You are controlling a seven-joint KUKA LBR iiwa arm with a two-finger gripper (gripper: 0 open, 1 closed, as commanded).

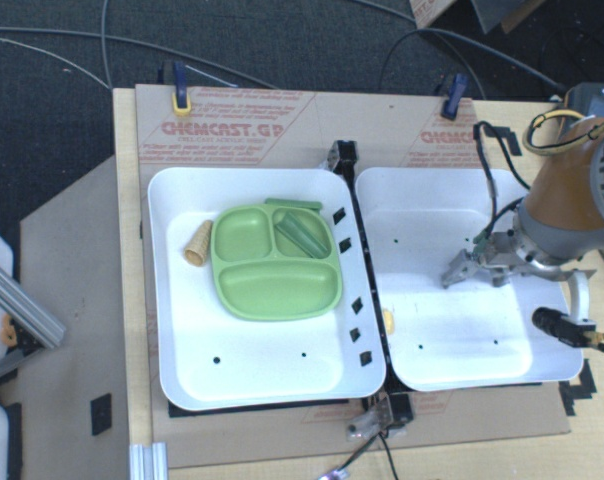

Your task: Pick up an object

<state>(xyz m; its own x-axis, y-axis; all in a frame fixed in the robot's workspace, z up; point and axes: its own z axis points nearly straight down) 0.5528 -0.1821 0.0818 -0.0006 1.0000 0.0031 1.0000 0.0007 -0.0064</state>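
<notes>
In the left bin a green divided plate lies flat. A darker green ridged piece rests in the plate's upper right compartment. A flat green item pokes out behind the plate's far edge. To the plate's left, a tan cone lies on the bin floor. My gripper hangs low over the floor of the right bin, right of centre, far from the plate, with nothing seen in it.
A small yellow bit sits at the left wall of the right bin, by the black divider. Cables loop above the arm's orange band. Clamps hold the cardboard base at the back.
</notes>
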